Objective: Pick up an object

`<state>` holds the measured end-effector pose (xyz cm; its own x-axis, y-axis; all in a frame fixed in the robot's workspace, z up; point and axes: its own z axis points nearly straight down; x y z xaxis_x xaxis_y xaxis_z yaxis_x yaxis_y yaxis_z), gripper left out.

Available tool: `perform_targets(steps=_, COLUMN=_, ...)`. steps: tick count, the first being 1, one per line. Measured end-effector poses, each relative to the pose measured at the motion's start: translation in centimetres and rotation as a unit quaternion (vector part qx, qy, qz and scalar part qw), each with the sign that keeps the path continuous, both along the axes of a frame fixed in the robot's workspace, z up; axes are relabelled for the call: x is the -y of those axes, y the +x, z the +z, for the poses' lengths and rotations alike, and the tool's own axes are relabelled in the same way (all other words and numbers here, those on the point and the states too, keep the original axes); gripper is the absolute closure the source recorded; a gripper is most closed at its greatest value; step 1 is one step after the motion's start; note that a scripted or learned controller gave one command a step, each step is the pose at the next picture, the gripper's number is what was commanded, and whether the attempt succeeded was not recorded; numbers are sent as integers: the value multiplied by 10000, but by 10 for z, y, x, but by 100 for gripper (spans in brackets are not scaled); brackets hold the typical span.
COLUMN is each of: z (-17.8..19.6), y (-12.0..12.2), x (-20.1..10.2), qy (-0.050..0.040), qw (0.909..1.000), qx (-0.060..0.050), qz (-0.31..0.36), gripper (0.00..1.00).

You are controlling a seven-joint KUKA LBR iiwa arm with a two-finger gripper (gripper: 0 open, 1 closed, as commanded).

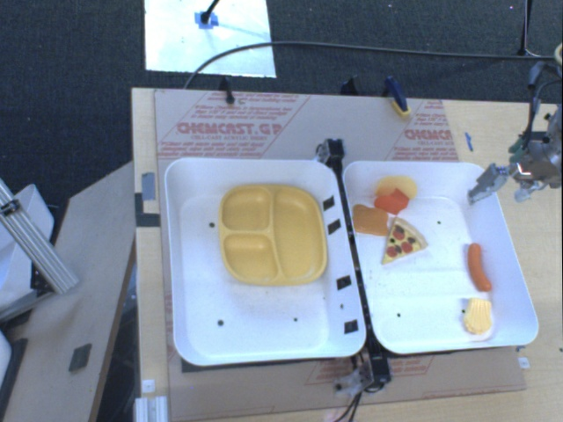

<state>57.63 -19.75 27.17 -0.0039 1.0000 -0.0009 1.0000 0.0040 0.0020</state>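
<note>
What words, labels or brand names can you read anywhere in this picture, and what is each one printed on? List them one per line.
"CHEMCAST GP": red print on the protective sheet under the bins, above the left bin.
"CHEMCAST": the same print repeated on the sheet above the right bin, partly cut off and blurred.
Smaller red lines beneath each logo: too small to read.
The yellow tray and the toy foods carry no text.

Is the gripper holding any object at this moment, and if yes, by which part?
Nothing is held. The gripper is open above the right bin's far right corner, apart from the food pieces.
</note>
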Motion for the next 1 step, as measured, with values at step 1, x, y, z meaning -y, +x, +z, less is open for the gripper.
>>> perform_targets(steps=1, z=-42, y=0, x=-5, qy=1, qw=10000, qx=-8, qz=-5, gripper=0)
